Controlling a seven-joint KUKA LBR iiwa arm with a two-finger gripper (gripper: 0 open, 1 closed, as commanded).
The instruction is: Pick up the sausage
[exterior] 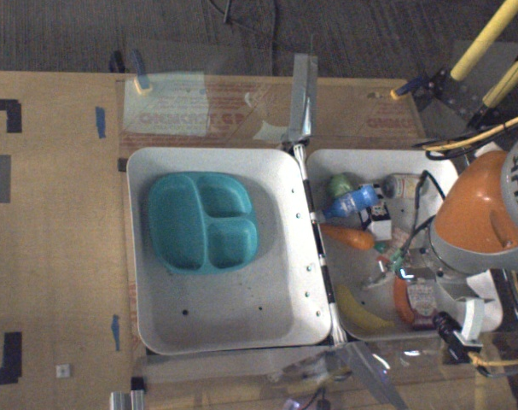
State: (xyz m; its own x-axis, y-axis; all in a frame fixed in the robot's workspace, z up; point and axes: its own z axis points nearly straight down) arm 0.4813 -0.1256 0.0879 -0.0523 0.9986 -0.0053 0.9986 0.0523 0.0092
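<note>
item: sausage (401, 300), reddish-orange, lower right of the frame in the right bin (354, 267), near its bottom wall just beside a banana (361, 313); we judge its long axis near vertical in the frame, though which end leads is hidden under the arm. pincer (398, 272): above the sausage's upper end, placed, we judge, for a grasp; we cannot tell its state. also logged: carrot (348, 238), blue bottle (354, 202), packed close. left bin (216, 314): teal tray (203, 221) on its floor.
</note>
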